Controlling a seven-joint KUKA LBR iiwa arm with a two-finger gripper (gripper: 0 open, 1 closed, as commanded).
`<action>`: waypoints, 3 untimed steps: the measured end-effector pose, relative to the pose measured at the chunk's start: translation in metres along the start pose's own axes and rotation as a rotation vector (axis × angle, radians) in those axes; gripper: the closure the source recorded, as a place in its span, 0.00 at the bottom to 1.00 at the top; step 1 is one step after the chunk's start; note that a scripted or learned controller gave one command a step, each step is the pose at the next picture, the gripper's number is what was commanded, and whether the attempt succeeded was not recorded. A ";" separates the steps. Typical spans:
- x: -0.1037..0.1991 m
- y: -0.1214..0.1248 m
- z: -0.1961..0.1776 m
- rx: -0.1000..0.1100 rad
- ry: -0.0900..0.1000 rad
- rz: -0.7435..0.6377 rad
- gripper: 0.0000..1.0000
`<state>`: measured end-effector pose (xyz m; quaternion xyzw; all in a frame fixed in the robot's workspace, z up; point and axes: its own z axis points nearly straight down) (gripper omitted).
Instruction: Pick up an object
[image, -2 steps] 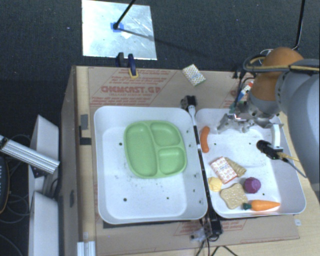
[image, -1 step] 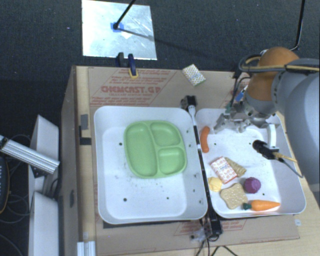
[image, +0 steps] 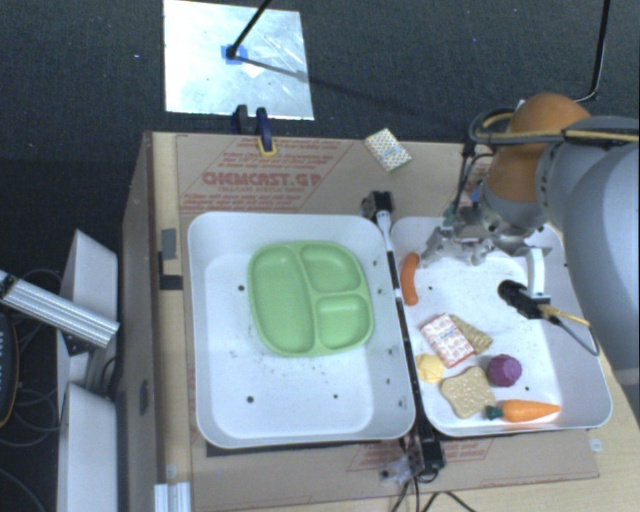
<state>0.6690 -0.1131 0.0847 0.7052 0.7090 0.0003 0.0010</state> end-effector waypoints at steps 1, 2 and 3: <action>0.000 0.001 -0.011 -0.003 -0.002 -0.002 1.00; 0.000 0.001 -0.011 -0.003 -0.002 -0.003 0.00; -0.008 0.000 0.000 -0.001 -0.001 0.004 0.00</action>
